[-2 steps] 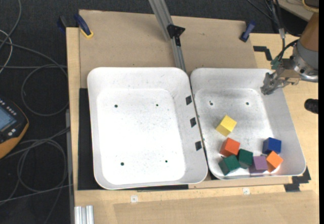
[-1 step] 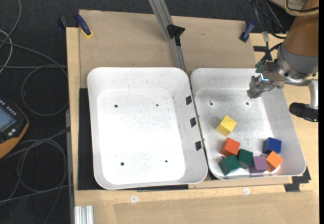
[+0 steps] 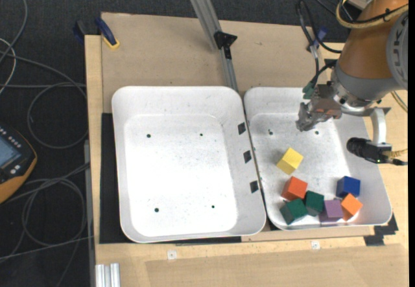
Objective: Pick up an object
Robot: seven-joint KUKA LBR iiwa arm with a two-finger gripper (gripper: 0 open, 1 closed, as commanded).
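Light: bright and even from above me.
Shadows: soft, short beside my blocks (image 3: 315, 198).
Glare: mild on white bins (image 3: 175, 162).
Focus: slightly soft, grainy.

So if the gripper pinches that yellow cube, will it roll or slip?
The yellow cube has flat faces, so it probably won't roll. It looks rigid and likely light. It lies skewed to the right bin walls, so it may twist when pinched.
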